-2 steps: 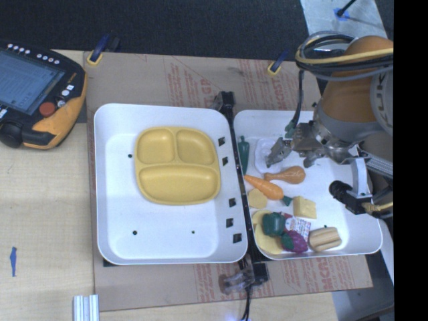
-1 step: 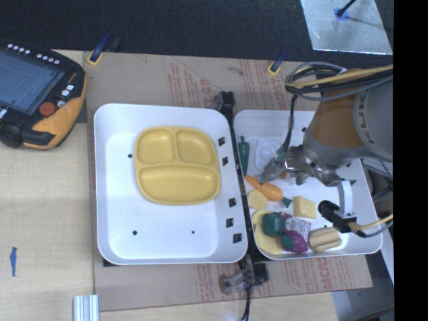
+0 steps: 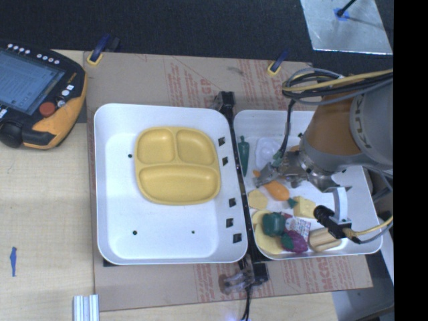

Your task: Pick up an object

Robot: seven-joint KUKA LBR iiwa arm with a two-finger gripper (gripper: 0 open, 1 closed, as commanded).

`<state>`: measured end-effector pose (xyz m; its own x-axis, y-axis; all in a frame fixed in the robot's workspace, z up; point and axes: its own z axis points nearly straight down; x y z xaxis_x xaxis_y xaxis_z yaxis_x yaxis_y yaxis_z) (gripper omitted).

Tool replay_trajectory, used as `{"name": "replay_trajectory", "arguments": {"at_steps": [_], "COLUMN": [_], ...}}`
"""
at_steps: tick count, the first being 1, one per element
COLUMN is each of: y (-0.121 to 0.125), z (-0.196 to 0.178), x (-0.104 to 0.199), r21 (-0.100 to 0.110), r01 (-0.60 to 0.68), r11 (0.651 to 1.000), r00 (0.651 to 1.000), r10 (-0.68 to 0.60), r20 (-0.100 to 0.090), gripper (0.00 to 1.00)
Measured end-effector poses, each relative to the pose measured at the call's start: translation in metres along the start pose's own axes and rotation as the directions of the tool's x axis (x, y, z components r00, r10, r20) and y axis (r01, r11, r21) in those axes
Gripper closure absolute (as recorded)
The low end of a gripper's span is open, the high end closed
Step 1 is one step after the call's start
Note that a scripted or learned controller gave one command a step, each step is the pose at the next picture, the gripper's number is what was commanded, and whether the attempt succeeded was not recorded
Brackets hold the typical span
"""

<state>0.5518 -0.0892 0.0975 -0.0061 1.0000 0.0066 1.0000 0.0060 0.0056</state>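
The right bin (image 3: 257, 122) holds several small toy items. A dark green pepper-like piece (image 3: 243, 153) lies by its left wall. An orange piece (image 3: 277, 191) sits mid-bin, with pale yellow pieces (image 3: 258, 199) beside it. Toward the front lie a green block (image 3: 273, 224), a purple piece (image 3: 295, 241) and a tan piece (image 3: 322, 241). My gripper (image 3: 270, 172) is low inside this bin, just above and left of the orange piece. The arm's wrist hides the bin's back right part.
The left bin (image 3: 114, 199) carries a yellow divided plate (image 3: 178, 164). A teach pendant (image 3: 37, 95) rests on the bench at far left. Black clamps line the wall between the bins. Cables loop over the arm (image 3: 348, 129).
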Motion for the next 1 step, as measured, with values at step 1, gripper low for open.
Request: {"name": "replay_trajectory", "arguments": {"at_steps": [1], "y": [-0.0052], "z": [0.0054], "x": [-0.0044], "r21": [0.011], "r01": [-0.004], "r11": [1.000], "r00": [1.000], "r10": [0.004], "r20": [0.006], "gripper": [0.00]}}
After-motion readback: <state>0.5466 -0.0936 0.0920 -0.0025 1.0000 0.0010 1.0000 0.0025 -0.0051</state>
